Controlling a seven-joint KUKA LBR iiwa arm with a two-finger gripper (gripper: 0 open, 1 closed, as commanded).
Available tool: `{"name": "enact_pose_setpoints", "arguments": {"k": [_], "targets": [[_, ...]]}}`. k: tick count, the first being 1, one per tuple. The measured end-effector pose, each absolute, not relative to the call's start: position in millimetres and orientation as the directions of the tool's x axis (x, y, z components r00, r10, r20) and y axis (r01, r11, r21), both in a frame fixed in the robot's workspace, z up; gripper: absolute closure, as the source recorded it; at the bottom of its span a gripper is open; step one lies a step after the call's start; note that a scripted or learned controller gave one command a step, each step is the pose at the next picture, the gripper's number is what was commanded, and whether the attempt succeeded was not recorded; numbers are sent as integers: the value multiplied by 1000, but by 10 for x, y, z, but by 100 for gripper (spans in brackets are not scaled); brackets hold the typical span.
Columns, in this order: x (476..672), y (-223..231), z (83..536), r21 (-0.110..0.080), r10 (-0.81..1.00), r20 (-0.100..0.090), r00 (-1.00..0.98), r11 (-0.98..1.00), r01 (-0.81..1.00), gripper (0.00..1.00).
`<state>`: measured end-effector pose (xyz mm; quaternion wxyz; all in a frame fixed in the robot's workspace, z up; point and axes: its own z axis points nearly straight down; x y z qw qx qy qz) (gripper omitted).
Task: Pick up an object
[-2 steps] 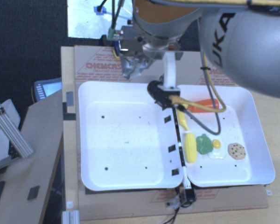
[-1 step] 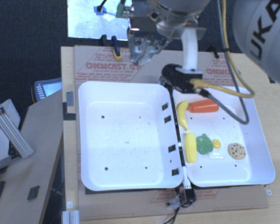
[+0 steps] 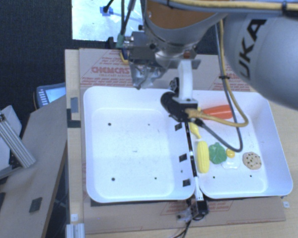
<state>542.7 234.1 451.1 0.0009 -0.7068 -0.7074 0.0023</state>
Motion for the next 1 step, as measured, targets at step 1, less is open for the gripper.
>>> {"name": "enact_pose_setpoints", "arguments": {"k": [1], "targets": [[5126, 2341, 4459, -1, 1000, 0, -4, 4, 1000, 100]]}}
